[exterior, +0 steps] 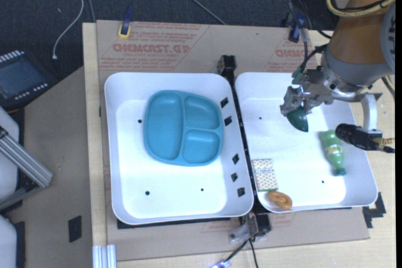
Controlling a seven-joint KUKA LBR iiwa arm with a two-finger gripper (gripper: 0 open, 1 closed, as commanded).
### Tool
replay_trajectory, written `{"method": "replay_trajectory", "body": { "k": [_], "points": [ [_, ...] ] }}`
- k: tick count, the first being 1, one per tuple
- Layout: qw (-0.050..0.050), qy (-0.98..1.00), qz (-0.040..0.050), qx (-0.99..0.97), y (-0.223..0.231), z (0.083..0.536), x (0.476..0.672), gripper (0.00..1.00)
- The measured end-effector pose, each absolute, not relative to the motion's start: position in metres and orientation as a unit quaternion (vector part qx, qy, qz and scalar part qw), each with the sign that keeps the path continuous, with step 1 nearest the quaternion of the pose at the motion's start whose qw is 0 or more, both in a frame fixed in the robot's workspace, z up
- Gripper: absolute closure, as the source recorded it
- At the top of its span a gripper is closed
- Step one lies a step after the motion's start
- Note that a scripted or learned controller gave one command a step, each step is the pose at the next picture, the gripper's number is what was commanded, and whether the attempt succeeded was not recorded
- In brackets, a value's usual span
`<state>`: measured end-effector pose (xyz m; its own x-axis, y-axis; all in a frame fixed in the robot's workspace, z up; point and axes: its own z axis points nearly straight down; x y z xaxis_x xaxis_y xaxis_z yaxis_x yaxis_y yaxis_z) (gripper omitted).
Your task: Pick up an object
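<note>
Two shallow white bins sit side by side on a cardboard-covered bench. The left bin (125,154) holds a light-blue plastic plate with three compartments (183,127), lying flat near its centre. The right bin (270,97) holds a green plastic bottle with a pale label (333,150) at about 4 o'clock from the bin's centre, a small patterned white packet (264,174) at 7 o'clock, and a tan ring-shaped doughnut (280,200) just below the packet on the near rim. The grey two-finger gripper (298,111) hangs over the right bin toward 12 o'clock, its fingers closed around a dark-green rounded object (301,119) that protrudes beneath them.
</note>
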<state>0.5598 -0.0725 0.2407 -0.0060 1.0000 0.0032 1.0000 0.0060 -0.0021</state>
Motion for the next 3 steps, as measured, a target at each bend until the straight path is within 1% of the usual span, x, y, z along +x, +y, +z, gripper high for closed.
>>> {"method": "replay_trajectory", "body": {
  "k": [1, 2, 3],
  "points": [
    [0.0, -0.709, -0.0015, -0.705, -0.017, 0.248, 0.571, 1.0],
    [0.0, -0.709, -0.0014, -0.705, 0.037, 0.253, 0.577, 1.0],
    [0.001, -0.709, -0.0005, -0.705, 0.087, 0.234, 0.588, 1.0]
  ]
}}
